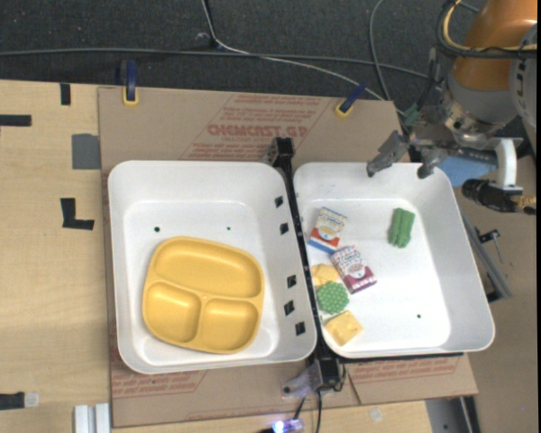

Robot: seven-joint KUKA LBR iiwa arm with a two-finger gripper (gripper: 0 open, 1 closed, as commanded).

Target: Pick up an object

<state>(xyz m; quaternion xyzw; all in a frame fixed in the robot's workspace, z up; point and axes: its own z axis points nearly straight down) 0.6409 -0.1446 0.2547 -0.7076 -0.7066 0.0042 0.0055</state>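
My gripper [402, 163] hangs above the far rim of the right bin [451, 269], its two dark fingers spread wide and nothing between them. In that bin lie a green oblong object [401, 226] near the middle, a white and orange packet [328, 225] to its left, a purple and white packet [352, 268], a green round item [332, 297] and a yellow piece [343, 329] near the left wall. The green object is the closest to the gripper, a little below it in the view.
The left bin [126, 242] holds a yellow divided plate [203, 293]. A black divider with clips [291, 242] runs between the bins. Cables cross the dark surface at the back. The arm's orange band [509, 12] stands at the upper right.
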